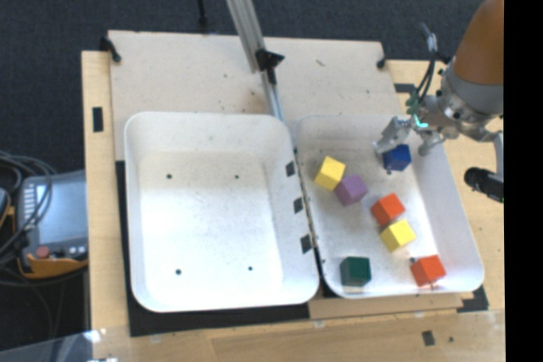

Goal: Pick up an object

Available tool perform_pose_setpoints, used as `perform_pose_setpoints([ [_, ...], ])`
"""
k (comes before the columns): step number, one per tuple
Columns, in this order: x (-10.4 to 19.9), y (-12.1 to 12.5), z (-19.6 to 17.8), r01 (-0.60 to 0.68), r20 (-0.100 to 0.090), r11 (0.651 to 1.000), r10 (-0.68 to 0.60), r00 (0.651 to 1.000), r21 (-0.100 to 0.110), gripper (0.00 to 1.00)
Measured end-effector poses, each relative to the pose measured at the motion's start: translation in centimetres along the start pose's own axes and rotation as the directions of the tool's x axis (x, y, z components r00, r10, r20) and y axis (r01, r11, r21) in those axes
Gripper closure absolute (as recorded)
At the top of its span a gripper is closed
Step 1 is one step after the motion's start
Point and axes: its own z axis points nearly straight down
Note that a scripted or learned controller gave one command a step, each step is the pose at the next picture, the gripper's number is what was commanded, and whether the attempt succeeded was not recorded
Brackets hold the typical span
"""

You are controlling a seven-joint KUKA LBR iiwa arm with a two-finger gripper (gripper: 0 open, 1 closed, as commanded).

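Right bin, lower frame upward: one green cube, two orange cubes, two yellow cubes, one purple cube. Blue cube sits between the fingers of the gripper, clamped. Arm cut off at right edge.

two white bins on a tan bench, and in the right one a blue cube, two yellow cubes, a purple cube, two orange cubes and a dark green cube.
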Motion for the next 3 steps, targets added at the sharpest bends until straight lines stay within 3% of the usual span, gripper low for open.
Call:
perform_pose_setpoints([
  [1, 0.0, 0.1, -0.2, 0.001, 0.001, 1.0, -0.001, 1.0, -0.004, 0.0],
  [2, -1.2, 0.1, 5.1, -0.003, 0.003, 1.0, 0.003, 1.0, 0.001, 0.0],
  [3, -0.6, -0.7, 10.4, -0.004, 0.002, 1.0, 0.004, 1.0, 0.0, 0.0],
])
